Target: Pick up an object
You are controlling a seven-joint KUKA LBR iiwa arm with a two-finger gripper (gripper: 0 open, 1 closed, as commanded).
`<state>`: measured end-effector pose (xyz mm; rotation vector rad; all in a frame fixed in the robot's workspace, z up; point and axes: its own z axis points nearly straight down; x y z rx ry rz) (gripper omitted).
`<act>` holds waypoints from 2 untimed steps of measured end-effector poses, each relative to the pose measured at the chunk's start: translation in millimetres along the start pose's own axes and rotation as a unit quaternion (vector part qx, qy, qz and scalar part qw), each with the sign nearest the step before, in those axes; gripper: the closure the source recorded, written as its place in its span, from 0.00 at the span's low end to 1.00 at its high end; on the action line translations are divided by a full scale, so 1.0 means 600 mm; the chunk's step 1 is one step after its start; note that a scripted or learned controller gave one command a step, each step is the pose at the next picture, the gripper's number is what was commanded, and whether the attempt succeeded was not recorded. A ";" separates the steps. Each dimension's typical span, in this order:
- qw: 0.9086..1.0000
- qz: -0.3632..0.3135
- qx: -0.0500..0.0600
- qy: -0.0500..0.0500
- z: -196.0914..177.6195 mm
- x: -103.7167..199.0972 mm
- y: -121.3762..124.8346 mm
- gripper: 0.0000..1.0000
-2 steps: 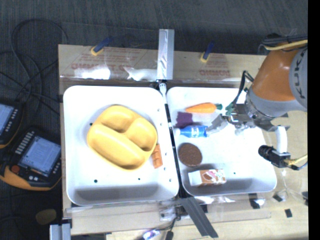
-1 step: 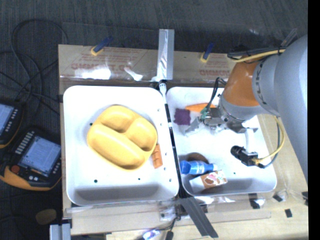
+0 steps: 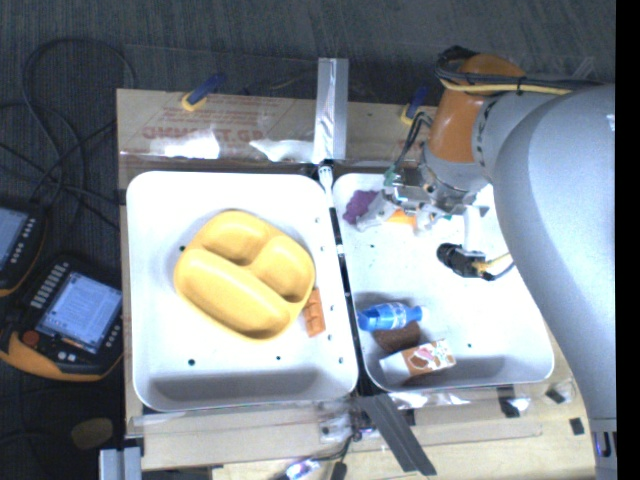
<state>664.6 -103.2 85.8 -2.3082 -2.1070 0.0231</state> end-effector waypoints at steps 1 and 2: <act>1.000 -0.001 0.000 -0.003 -0.017 -0.004 0.000 1.00; 1.000 -0.030 -0.010 -0.002 -0.161 0.037 -0.074 1.00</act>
